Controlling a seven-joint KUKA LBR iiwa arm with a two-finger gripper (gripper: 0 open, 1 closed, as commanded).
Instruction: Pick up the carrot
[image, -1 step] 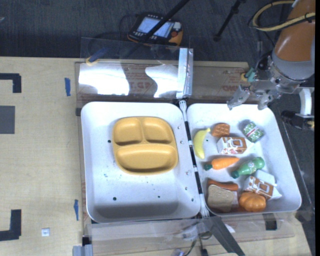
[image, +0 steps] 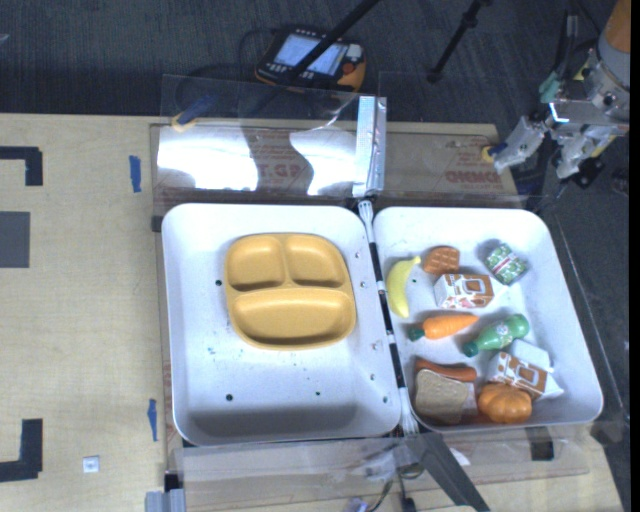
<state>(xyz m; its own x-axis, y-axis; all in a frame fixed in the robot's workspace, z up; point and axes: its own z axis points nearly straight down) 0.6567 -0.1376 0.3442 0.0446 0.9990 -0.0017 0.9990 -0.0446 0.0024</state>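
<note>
Bread slice, tan toy (image: 443, 395), is sitting nearest, at 6 o'clock in the right white shallow bin (image: 566, 290). Small orange plastic carrot w/ green top (image: 446, 326) is lying mid-bin, yellow toy banana (image: 401, 284) just beside at 10, green toy bottle (image: 495, 335) close at 3. Two-finger gripper (image: 555, 135) is hovering beyond the bin's far rim, approx 1 o'clock; can't tell open/closed. Risk, imo: neighbours getting nudged or pinched too. Freest room is lying near the 12 o'clock rim.

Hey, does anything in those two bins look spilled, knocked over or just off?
Nothing stands out. The carrot lies among the other toy foods crowded in the right bin, and the yellow divided plate sits flat in the left bin. The gripper hangs beyond the right bin's far corner.
</note>
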